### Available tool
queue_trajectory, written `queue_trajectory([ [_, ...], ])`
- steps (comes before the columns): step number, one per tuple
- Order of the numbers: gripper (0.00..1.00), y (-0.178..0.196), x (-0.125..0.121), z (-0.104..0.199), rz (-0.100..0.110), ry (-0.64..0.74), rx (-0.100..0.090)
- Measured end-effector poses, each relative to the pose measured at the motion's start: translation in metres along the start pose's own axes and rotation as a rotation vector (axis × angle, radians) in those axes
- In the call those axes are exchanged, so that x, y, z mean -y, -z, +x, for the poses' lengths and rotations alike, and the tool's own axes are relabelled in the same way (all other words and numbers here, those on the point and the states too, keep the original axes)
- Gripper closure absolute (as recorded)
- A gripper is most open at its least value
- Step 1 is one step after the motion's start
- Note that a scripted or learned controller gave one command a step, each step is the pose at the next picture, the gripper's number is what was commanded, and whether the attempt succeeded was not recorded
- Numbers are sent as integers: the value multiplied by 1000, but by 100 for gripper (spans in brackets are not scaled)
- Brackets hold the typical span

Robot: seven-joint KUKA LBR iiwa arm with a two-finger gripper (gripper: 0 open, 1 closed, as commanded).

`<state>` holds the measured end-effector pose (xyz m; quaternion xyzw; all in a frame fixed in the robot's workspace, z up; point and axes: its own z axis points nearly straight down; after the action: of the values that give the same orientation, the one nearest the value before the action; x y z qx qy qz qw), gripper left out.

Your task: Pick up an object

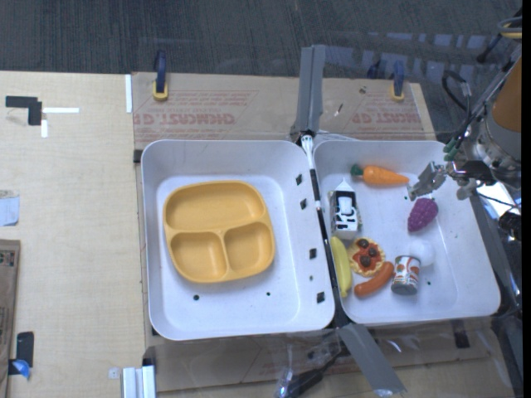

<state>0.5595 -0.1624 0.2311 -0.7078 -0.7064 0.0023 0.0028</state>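
The right bin (465, 293) holds several toy foods: an orange carrot (382, 175), a black-and-white carton (344, 212), a purple bunch of grapes (421, 214), a banana (341, 265), a small pizza (366, 255), a sausage (373, 280) and a tin can (405, 274). My gripper (445, 181) hangs over the bin's upper right part, just above and to the right of the grapes. It is open, its fingers (426, 180) spread with nothing between them.
The left bin (158, 288) holds a yellow divided plate (220, 230). A grey divider post (310, 89) rises between the bins at the back. Cables and the arm's body crowd the right edge beside the right bin.
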Motion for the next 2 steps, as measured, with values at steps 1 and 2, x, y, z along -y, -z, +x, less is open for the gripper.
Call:
queue_trajectory([
  [1, 0, -14, 2, -3, 2, -110, -1],
  [2, 0, -142, -42, -13, -3, -220, 1],
])
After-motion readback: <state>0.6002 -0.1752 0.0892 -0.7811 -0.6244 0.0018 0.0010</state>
